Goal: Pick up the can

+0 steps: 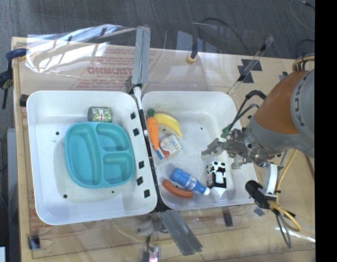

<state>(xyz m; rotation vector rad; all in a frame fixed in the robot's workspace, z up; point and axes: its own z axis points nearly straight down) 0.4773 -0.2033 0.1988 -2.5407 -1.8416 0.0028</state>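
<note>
Nearest, the sausage [177, 189] lies beside a blue bottle [189, 181]. Pincer [222, 146] hovers over the right bin [190, 100], its opening unclear. Green-labelled can [100, 114] sits far-left; plastic reads "CHEMCAST" [109, 70].

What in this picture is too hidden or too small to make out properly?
- Gripper: camera view, fingers too small and cluttered to read.
- Can: its near side is hidden behind the teal tray; the label is too small.
- Milk carton: print blurred.
- Arm: cut off by the right edge.
</note>
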